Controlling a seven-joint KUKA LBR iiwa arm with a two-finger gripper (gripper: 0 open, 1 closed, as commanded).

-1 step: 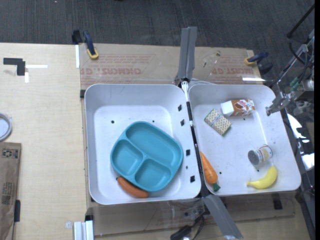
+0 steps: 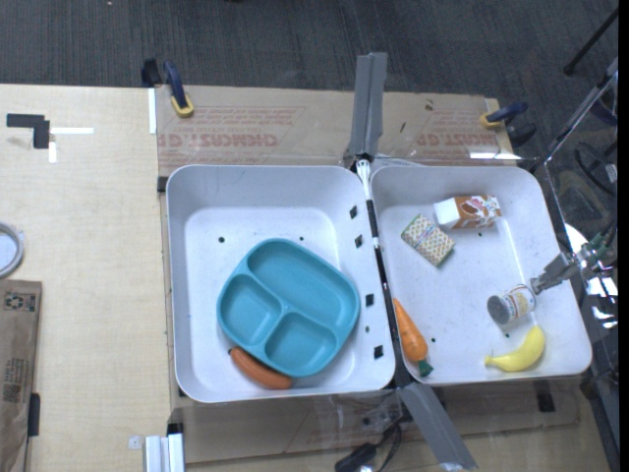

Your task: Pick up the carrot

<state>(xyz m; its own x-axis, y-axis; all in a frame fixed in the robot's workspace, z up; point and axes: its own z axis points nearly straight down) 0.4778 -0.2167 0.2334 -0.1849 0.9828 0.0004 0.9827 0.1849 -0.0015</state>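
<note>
The carrot [image 2: 409,332] lies in the right bin [image 2: 550,214], against that bin's left wall near the front corner. It is orange and tapered, its thin tip points to the back, and its green stub [image 2: 424,368] points to the front. Nothing touches it.
The right bin also holds a banana [image 2: 519,352], a small can [image 2: 511,305] on its side, a carton [image 2: 470,211] and a patterned packet [image 2: 428,239]. A slim grey metal piece [image 2: 556,272] crosses its right rim by the can. The left bin [image 2: 197,264] holds a blue divided plate [image 2: 287,307] and an orange-red sausage [image 2: 259,369].
</note>
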